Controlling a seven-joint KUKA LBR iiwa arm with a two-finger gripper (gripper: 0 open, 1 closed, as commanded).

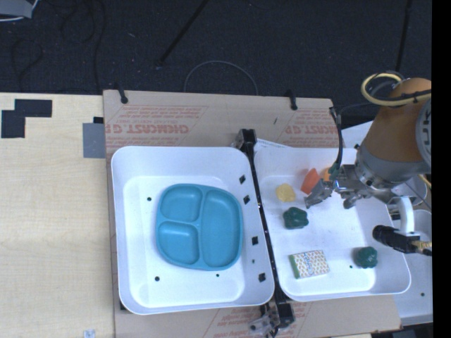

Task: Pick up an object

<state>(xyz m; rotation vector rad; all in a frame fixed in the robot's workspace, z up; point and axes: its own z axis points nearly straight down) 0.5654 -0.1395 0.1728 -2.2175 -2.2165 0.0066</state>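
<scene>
From my seat I see the arm (pixel 403 129) coming in from the right edge, its orange band uppermost and the grey wrist (pixel 380 169) below it, angled down and to the left. A yellow cable loops above the band. The hand (pixel 330 194) sits at the end of the wrist, low, pointing left. Its two dark fingers (pixel 316 197) reach out leftward and look slightly spread, with nothing I can make out between them. More of the arm's grey and white hardware shows at the far right.
</scene>
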